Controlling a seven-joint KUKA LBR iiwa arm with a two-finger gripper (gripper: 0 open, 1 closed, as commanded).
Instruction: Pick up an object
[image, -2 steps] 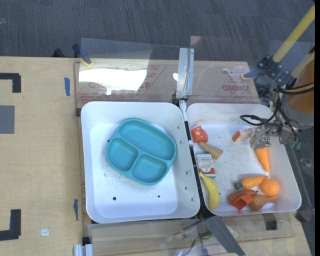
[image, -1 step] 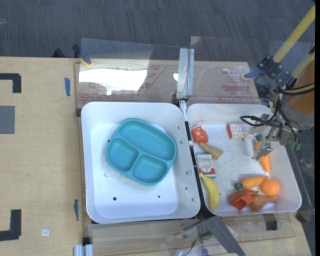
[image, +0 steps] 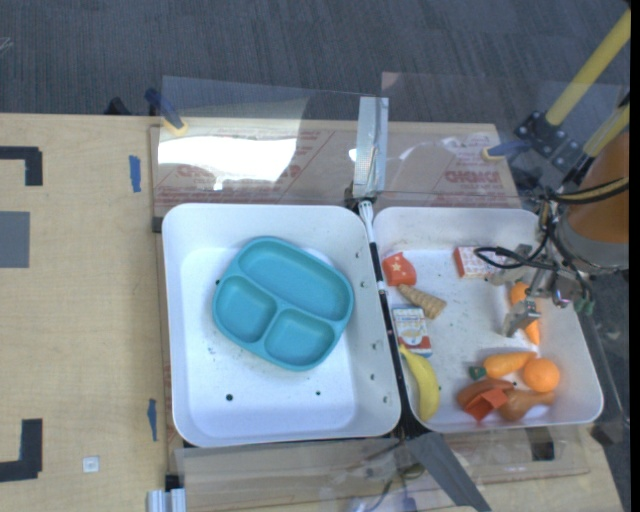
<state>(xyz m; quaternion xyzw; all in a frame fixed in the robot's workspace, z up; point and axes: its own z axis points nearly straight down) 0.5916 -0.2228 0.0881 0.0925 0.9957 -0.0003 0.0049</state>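
- My two-finger metal gripper (image: 522, 318) hangs low over the right shallow white plastic bin (image: 590, 345), near its right wall, with cables looped above it and the grey-and-orange arm (image: 600, 205) reaching in from the right.
- I cannot tell whether it is released or clenched; the tip is small and tangled against the clutter, and I see nothing clearly caught in it.
- Just beside the tip sits a small orange piece (image: 518, 294), partly hidden; I can't name it further.
- I judge this to be the approach-and-descend step: the tool is down among the items, but no lift has begun.
- Nearest candidates below it: an orange carrot-shaped toy (image: 506, 363), a round orange ball-like fruit (image: 541, 375) touching it, and a red-orange scoop-shaped piece (image: 478, 398) by the front wall.
- Further left in the same bin: a small red-and-white packet (image: 468, 261), a red strawberry-like toy (image: 399, 269), a tan cone (image: 424, 299), a small printed carton (image: 411, 328) and a yellow banana (image: 424, 382) along the divider.
- The next move, as I see it, calls for centring over one item apart from its neighbours, since the front cluster is packed tight and could slip or jam.
- The left white bin (image: 190, 300) bears a turquoise three-compartment plate (image: 284, 302).
- Both bins rest on a pale wooden bench (image: 70, 300) with blue tape marks, clear plastic sheeting behind, grey carpet beyond.
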